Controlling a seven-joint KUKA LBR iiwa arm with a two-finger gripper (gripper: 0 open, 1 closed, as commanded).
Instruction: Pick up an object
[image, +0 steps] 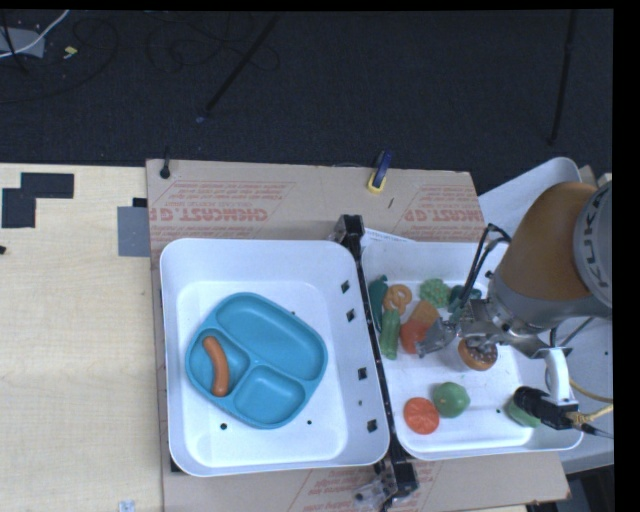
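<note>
My gripper (437, 338) hangs low over the right bin (500, 435), among a cluster of toy foods. Right beside it lie a red piece (412, 338), an orange wedge (423, 314) and a brown ring-shaped piece (478, 356). Further left are a green cucumber (378, 297), a long green piece (389, 334) and an orange ring (398, 297). A green broccoli (434, 292) sits behind the gripper. Toward the front of the bin, a red tomato (421, 416) and a green round fruit (452, 398) lie apart from the cluster. The view does not show anything held.
The left bin (190, 270) holds a blue divided plate (280, 345) with an orange sausage (216, 364) in its left compartment. A black divider (368, 340) runs between the bins. The arm's orange band (545, 245) hangs over the right bin's far right.
</note>
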